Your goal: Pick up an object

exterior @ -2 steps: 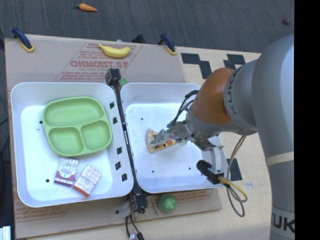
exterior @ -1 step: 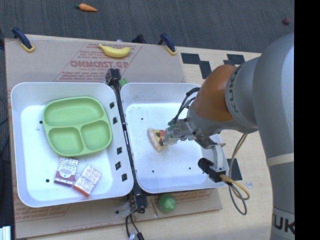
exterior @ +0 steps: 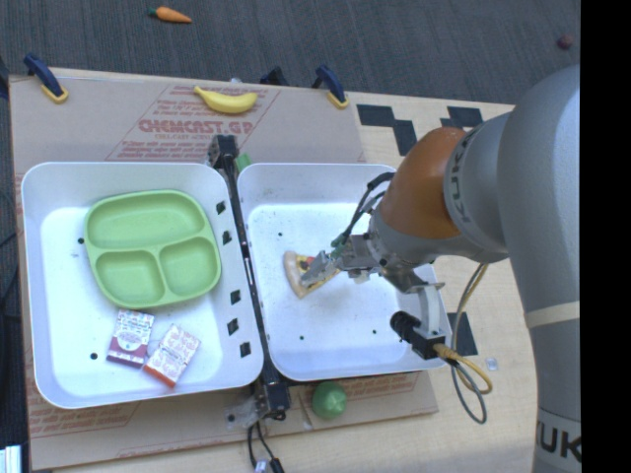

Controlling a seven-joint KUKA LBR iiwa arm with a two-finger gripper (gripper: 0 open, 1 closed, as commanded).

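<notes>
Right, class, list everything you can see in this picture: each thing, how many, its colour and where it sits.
Bins: two, white, side by side on the bench.
Divided plate: one, light green, left bin.
Packets: two, red and white, left bin below the plate.
Pizza-slice toy: one, tan with red, right bin, at the claw's tip.
Banana: one, yellow, on the cardboard behind the bins.
Ball: one, green, on the bench in front of the right bin.
Carrot: one, orange, on the floor.
Clamps: two visible, blue and yellow, back edge of the board.
Arm: one, grey with orange band, from the right.
Claw: one, over the right bin.
</notes>
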